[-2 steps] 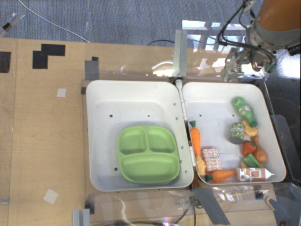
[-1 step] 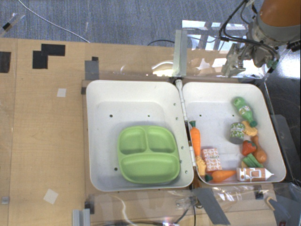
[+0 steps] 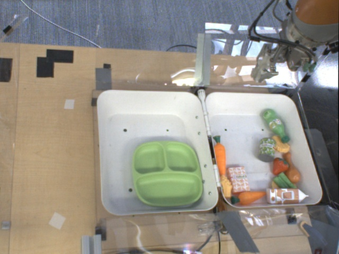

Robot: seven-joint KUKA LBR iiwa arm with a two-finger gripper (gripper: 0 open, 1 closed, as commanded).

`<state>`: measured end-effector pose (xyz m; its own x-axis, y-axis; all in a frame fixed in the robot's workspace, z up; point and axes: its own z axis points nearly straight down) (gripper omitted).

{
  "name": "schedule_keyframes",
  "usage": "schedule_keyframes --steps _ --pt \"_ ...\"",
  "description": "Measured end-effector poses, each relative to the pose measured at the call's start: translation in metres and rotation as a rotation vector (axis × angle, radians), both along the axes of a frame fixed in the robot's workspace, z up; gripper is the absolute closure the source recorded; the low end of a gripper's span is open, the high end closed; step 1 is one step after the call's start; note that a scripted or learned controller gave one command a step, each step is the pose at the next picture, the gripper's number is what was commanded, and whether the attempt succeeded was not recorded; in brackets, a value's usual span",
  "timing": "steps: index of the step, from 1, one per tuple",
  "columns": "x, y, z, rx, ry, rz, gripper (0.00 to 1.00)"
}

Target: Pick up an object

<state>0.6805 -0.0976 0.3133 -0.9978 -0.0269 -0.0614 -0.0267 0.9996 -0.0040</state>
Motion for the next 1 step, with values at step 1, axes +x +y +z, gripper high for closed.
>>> schedule_keyframes --steps 1 --pt "0.0021 0.0009 0.0145 -0.001 -0.013 0.002 1.00"
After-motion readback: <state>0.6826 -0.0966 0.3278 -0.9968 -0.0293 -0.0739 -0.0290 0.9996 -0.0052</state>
